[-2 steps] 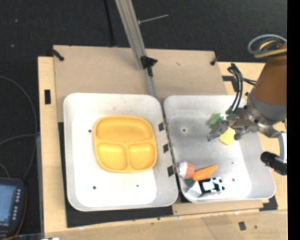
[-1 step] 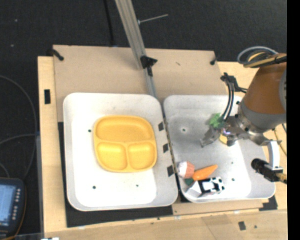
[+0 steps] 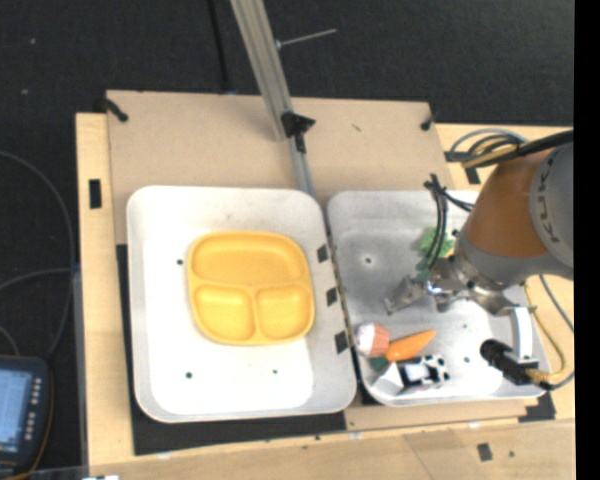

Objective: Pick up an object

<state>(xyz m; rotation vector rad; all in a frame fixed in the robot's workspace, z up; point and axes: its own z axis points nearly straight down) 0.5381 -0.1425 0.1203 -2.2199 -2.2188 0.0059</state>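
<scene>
Several small objects crowd the right bin's (image 3: 380, 218) near corner: a toy carrot (image 3: 408, 345), a black-and-white piece (image 3: 423, 372); the gripper (image 3: 420, 293) hangs just behind them, fingers' spread cannot be told, nothing visibly held; best to descend squarely on the carrot, clear of the bin wall; a yellow divided plate (image 3: 250, 286) sits in the left bin (image 3: 160, 298), out of the way.

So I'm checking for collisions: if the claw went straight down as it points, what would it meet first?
Probably the bare floor of the right bin; the claw hangs above it, clear of the carrot, though depth is unclear.
</scene>
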